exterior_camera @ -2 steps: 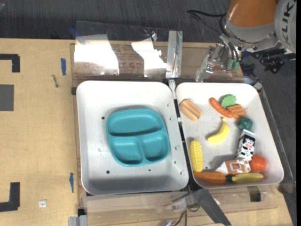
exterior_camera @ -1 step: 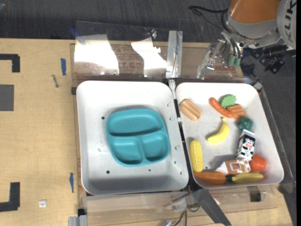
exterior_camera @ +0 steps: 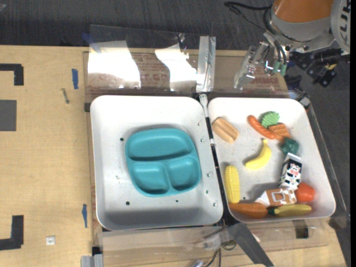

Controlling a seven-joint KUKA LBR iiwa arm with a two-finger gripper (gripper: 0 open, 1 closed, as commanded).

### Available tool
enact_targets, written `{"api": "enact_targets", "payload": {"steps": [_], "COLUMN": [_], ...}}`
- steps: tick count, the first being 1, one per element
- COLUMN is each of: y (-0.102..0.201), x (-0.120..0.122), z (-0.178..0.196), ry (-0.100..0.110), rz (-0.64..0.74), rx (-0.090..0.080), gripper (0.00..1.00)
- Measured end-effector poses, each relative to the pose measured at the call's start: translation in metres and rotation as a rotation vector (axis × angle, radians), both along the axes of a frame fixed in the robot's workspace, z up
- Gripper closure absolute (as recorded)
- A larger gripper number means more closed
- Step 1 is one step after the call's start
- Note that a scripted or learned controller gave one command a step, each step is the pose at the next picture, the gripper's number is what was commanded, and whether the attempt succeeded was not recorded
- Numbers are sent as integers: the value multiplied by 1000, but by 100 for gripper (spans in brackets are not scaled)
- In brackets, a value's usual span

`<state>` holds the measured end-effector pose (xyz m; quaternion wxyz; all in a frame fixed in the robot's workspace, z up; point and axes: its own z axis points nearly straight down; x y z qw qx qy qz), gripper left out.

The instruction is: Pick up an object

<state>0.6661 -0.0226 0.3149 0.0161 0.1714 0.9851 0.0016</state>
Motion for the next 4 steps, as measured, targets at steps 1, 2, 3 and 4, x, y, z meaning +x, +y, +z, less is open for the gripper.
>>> {"api": "enact_targets", "payload": {"steps": [1, 2, 3, 4], "y": [-37, -14, -14, -14], "x": [-49, -17, -15, -13], "z": [-45, -40, -28, -16], "ry": [31, 24, 13, 3], "rz": [38, -19, -18, -17], "rx": [1, 3, 2, 1], "gripper": [100, 100, 100, 100]}}
